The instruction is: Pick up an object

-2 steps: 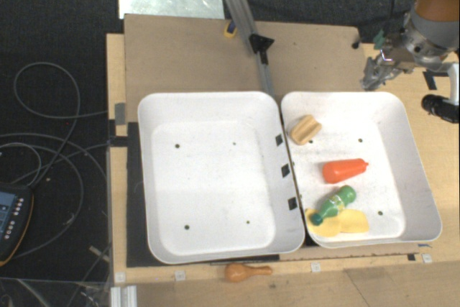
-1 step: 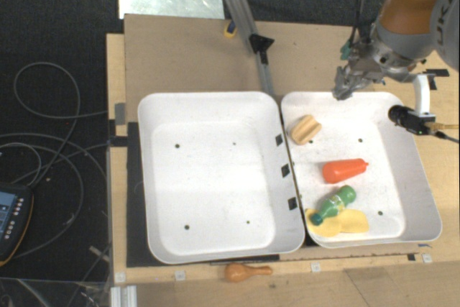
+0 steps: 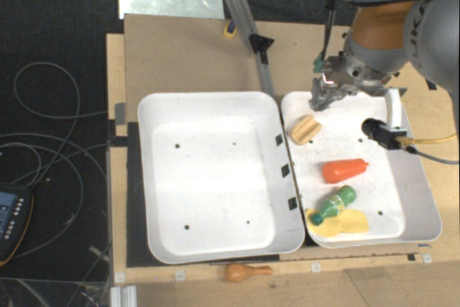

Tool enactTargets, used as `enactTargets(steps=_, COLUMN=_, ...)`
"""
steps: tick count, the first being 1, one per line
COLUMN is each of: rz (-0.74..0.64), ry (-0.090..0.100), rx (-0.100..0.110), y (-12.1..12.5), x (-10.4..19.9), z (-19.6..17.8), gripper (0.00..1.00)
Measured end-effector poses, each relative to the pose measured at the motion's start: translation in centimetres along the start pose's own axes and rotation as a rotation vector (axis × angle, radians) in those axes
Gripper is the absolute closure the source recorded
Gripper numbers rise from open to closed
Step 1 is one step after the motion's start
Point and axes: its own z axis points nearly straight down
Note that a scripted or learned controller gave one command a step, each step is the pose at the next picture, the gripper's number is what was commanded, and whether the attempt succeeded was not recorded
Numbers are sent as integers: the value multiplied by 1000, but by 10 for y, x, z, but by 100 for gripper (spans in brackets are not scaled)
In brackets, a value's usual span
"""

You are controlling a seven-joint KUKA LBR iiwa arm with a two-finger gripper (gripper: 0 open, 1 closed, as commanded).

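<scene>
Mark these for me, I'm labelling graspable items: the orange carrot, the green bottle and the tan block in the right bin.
orange carrot (image 3: 344, 170), camera view, middle of its body.
green bottle (image 3: 336, 203), camera view, middle of its green body.
tan block (image 3: 305, 129), camera view, centre of its top face.

The grey arm (image 3: 424, 32) reaches in from the right; its orange-banded wrist bends downward; the gripper (image 3: 323, 98) points down.

I see a small orange-brown pear-shaped piece (image 3: 247, 271) on the desk (image 3: 194, 61), well below-left of the claw (image 3: 325, 91). Black cables (image 3: 43, 126) and a handheld pendant (image 3: 13, 219) lie far left of it.
</scene>
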Motion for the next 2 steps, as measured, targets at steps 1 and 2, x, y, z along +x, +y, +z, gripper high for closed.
enactTargets(steps=1, rz=-2, ry=1, rx=-2, y=-4, x=57, z=11, gripper=100)
enactTargets(steps=2, rz=-2, ry=1, rx=-2, y=-13, x=109, z=5, gripper=100)
